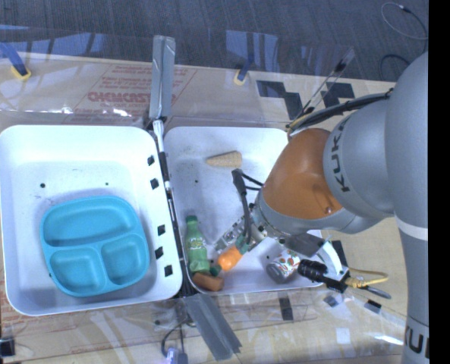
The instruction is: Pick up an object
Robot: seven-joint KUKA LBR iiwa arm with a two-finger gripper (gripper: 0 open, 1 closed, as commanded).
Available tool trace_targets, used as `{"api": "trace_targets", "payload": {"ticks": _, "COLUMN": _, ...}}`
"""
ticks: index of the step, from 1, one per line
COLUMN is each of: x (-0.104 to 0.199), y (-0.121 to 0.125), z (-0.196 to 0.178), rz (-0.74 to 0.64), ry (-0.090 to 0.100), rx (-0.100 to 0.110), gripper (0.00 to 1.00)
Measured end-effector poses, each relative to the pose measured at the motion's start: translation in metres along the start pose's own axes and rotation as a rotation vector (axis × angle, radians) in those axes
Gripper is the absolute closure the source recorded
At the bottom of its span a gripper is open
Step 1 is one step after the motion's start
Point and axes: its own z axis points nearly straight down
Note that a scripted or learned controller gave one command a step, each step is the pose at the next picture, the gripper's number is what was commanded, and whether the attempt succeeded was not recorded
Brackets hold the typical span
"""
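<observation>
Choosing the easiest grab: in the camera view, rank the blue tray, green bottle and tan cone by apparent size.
1. Blue tray, by far the largest.
2. Green bottle.
3. Tan cone, though it looks close to the bottle.

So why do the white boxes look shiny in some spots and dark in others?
In the camera view, the left bin glares bright along its rim, the blue tray casts a soft shadow beside it, the arm darkens the right bin beneath it, and small objects near the gripper look slightly blurry.
</observation>
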Motion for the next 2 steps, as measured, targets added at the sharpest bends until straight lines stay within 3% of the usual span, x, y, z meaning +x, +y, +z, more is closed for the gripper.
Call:
{"api": "trace_targets", "payload": {"ticks": 1, "x": -0.002, "y": -0.001, "z": -0.001, "rz": 0.002, "ry": -0.003, "rx": 0.000, "gripper": 0.00}}
{"api": "trace_targets", "payload": {"ticks": 2, "x": -0.009, "y": -0.008, "z": 0.019, "rz": 0.207, "ry": -0.002, "rx": 0.001, "gripper": 0.00}}
